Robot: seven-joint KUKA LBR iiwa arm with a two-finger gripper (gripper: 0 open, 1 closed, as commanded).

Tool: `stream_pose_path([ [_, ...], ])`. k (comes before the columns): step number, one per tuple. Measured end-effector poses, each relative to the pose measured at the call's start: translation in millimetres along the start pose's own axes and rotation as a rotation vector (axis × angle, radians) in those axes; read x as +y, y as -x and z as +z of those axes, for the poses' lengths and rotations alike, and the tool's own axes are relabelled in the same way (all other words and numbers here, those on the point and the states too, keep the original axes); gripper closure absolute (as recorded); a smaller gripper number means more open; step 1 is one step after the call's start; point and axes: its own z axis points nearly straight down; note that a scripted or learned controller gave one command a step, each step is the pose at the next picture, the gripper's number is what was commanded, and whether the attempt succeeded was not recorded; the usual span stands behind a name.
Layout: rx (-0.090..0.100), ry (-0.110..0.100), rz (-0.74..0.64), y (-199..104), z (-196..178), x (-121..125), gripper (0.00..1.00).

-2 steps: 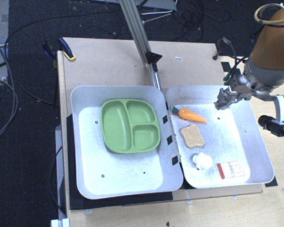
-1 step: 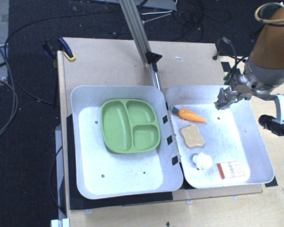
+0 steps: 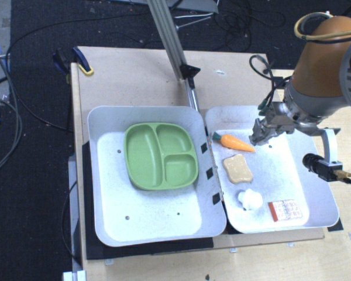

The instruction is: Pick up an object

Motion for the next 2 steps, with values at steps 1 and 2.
stream_pose_path([
  [1, 0.001, -0.001, -0.001, -54.5, 9.0, -25.4, 1.0],
  [2, 0.001, 0.001, -0.002, -107.6, 6.5, -35.7, 1.0],
])
